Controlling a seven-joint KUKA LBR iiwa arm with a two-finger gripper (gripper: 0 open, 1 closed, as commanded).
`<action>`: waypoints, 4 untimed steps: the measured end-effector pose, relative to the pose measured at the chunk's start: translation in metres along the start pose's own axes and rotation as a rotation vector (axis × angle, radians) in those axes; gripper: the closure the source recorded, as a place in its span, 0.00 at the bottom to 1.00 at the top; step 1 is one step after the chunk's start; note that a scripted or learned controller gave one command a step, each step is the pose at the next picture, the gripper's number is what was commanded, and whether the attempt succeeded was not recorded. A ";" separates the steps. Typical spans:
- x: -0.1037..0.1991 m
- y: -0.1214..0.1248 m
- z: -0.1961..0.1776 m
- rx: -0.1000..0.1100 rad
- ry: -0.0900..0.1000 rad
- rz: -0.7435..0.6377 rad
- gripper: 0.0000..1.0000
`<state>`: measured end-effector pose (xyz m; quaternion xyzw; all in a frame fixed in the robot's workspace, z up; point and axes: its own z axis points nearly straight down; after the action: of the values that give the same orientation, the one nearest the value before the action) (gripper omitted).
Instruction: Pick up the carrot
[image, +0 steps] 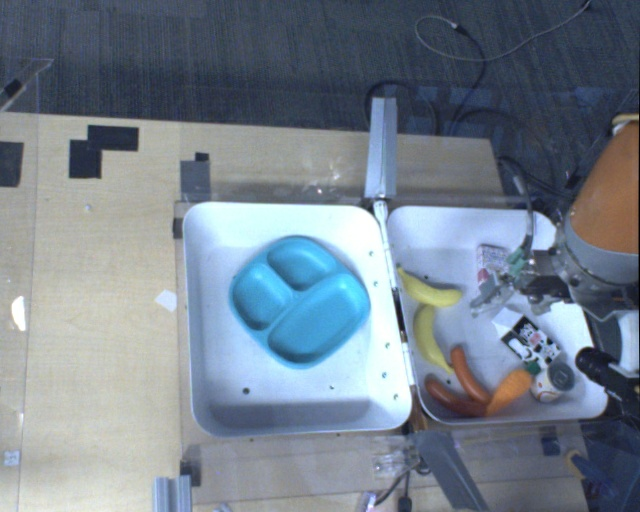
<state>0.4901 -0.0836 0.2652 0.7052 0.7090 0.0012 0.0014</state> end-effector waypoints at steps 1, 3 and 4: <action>-0.029 -0.003 0.114 0.001 0.000 0.066 0.00; -0.122 -0.002 0.062 -0.004 -0.003 -0.126 0.00; -0.122 -0.002 0.163 -0.004 -0.002 -0.065 0.00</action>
<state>0.4893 -0.2057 0.1019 0.6816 0.7317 0.0018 0.0036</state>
